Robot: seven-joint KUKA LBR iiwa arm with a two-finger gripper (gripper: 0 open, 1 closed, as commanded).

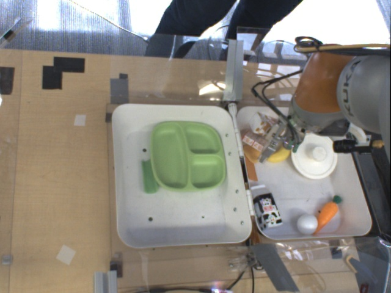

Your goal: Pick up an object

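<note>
The grey arm with its orange band (324, 84) reaches over the right white bin (357, 224), its two-finger gripper (276, 146) low at that bin's far left corner; open or closed, I cannot tell. Beside it lie a yellow banana-shaped piece (279, 157) and a white round lid (314, 156). The left white bin (131, 224) holds a green divided plate (187, 154). An orange toy carrot (328, 213) rests by the right bin's near edge.

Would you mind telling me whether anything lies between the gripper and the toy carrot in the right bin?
Yes: the round white lidded container sits between the gripper and the orange toy carrot, which lies near the right bin's front.
</note>
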